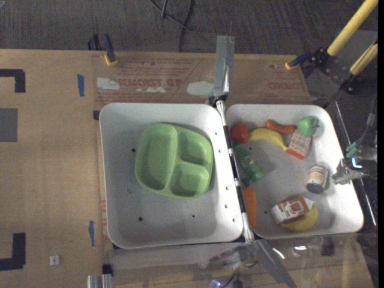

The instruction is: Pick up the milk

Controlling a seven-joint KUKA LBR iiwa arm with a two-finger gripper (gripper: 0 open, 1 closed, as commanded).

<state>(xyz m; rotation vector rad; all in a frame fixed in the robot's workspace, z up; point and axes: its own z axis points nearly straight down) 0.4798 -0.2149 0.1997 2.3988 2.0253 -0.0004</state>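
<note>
I see the gripper (353, 168) at the right bin's (336, 221) right rim; whether it is open, I cannot tell. The milk carton (298, 144) lies apart, left and slightly farther, beside a banana (270, 137).

The counter (48, 161) is a flat tan board. Two shallow white bins rest directly on it, side by side and touching along one edge: the left bin (120, 221) and the right bin (342, 212). Black tape marks (15, 80) lie at the far left and near left. Blue tape strips (80, 84) sit left of the bins. Clamps (108, 48) grip the far edge.
</note>
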